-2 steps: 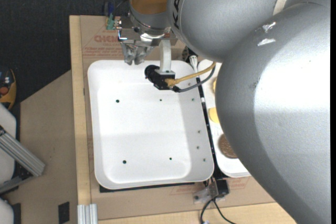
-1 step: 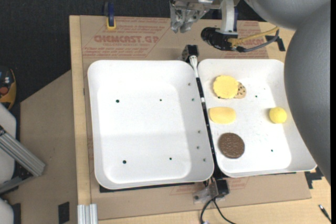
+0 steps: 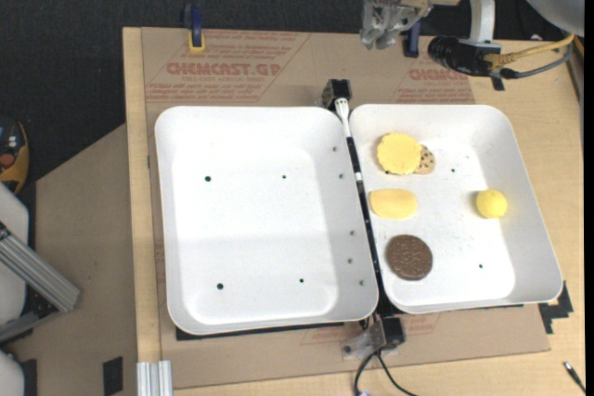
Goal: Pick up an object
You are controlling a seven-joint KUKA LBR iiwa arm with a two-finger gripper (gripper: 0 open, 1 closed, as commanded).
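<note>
The right bin holds a round yellow disc that partly covers a speckled tan cookie. Below them lies a yellow oval piece. A small yellow ball sits toward the right side, and a dark brown round cookie lies near the front. My gripper hangs high above the bench's far edge, behind the right bin and well clear of every object. Nothing shows between its fingers.
The left bin stands beside the right one, joined by a black hinge strip. A blue-and-yellow clamp sits at the board's back left. A metal frame piece lies at the far left.
</note>
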